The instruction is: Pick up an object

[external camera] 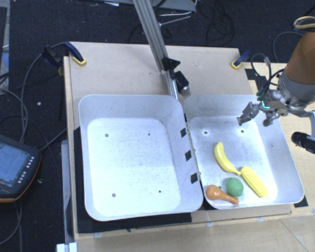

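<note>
Looking down on your bench, you see two shallow white plastic bins side by side: the left bin (94, 140) and the right bin (283, 156), where all the objects lie. The grey arm with its orange upper section (304, 62) reaches in from the right, and its two-finger claw (257, 114) hangs above the far part of the right bin. Its two dark fingers are spread apart with nothing between them, so the claw is released and grasps nothing.

Your pickable things sit clustered at the near end of the right bin, well apart from the claw, nearer to you than it is. The curved yellow plastic banana (225, 159) lies closest to the claw, near of it and a little to its left. Just right of the banana's near end lies a yellow plastic corn cob (253, 181), angled toward the near right corner. A round green plastic fruit (233, 186) rests between them on the near side, just beside the cob. An orange-brown plastic drumstick shape (220, 193) lies beside the green fruit at the near left rim of the bin.

A slanted aluminium pole (152, 30) rises from the far side of the bench, above the seam between the bins. A handheld control pendant with a screen (8, 164) sits on the floor at the far left.
</note>
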Tool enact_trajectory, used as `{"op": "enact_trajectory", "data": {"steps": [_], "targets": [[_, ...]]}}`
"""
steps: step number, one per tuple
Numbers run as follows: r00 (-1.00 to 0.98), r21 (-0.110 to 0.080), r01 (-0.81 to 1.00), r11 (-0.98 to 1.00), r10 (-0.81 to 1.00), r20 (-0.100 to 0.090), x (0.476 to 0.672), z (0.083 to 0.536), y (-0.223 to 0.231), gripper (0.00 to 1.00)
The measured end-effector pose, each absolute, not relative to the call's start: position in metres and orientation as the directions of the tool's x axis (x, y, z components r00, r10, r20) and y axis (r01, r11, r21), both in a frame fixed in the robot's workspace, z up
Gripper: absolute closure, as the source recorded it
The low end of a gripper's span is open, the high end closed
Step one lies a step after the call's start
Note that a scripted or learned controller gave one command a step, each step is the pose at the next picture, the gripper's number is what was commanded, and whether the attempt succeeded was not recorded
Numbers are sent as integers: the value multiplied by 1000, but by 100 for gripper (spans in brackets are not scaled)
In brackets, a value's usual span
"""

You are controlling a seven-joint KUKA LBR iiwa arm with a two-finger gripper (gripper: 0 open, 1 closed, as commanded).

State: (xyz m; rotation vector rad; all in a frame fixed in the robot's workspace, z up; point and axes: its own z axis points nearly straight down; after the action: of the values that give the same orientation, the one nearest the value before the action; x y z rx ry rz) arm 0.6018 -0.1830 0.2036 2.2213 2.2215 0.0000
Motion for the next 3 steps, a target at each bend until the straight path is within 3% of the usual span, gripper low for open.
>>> {"op": "enact_trajectory", "data": {"steps": [1,3], "targets": [[0,0,1000,0,1000,0,602,204,-183,0],[-1,-5,1000,1,1000,1,599,102,-172,0]]}}
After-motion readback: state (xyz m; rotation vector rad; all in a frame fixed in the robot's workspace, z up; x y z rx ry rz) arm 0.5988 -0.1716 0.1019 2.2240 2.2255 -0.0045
